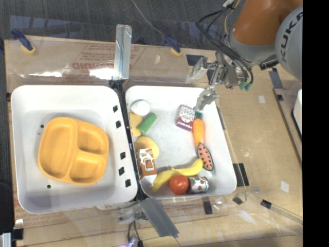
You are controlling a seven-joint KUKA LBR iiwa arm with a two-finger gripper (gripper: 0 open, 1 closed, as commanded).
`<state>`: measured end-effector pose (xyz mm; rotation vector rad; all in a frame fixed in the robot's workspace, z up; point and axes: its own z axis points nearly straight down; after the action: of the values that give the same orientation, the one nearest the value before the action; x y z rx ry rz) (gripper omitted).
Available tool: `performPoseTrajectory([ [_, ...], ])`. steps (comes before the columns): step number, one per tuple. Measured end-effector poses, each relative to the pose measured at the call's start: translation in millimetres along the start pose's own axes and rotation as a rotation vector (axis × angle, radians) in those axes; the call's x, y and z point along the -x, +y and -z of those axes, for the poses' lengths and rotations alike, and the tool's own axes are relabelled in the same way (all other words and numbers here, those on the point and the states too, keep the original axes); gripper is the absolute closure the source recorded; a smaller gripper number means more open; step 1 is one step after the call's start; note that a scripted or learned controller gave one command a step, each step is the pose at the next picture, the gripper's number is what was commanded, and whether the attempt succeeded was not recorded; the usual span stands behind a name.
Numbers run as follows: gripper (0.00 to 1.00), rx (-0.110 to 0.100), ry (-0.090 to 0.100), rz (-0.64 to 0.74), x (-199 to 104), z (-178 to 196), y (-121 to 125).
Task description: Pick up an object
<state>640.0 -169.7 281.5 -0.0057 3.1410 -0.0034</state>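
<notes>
The carrot (198, 130) lies in the right bin (226, 153) near its right wall, its long axis running almost straight up and down the view, green top toward the far end and orange tip toward the near end. Just beside its top, on the left, sits a small purple carton (185, 117), tilted. Below the carrot's tip lies a watermelon slice (205, 157), red with dark seeds, slanting down to the right. Next comes a banana (180, 172), curved, its long axis running left to right along the near part of the bin, touching a red tomato (179, 184) and a small can (199, 184) lying on its side. Further left are an orange and white box (147, 162), a pale yellow potato-like piece (147, 144), a green cylinder (147, 123) tilted up to the right, and a white egg-like ball (140, 107) near the far left corner. The tool (206, 98) hangs over the far right edge of the same bin, just above the carrot's top, apart from it and holding nothing; I cannot tell how wide its fingers stand. The left bin (20, 138) holds a yellow divided plate (73, 150). Both bins rest on the tabletop (262, 148).
</notes>
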Motion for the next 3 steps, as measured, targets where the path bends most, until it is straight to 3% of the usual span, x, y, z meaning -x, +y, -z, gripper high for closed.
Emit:
performPoseTrajectory([
  [1,0.00,0.004,0.010,-0.049,-56,-127,-4],
  [2,0.00,0.002,0.002,-0.041,-57,-190,-39],
  [3,0.00,0.003,0.002,-0.177,-48,-189,-11],
])
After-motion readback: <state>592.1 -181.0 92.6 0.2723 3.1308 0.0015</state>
